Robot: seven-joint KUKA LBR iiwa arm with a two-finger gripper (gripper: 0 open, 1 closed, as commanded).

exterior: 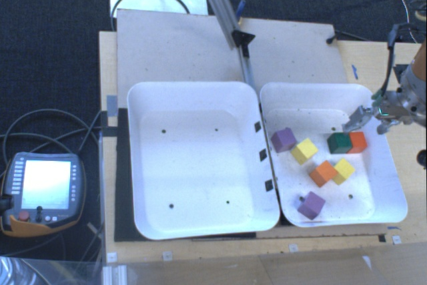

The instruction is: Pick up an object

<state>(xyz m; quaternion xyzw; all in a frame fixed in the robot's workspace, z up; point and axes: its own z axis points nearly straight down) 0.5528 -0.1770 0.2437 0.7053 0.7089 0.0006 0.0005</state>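
With the end effector [363,118] poised above the green cube [339,142], its grip state indiscernible, a grasp could be spoiled by the touching red cube [357,141].

Arm [417,87] cut off by right edge; hand [360,118] finger state too small to tell.
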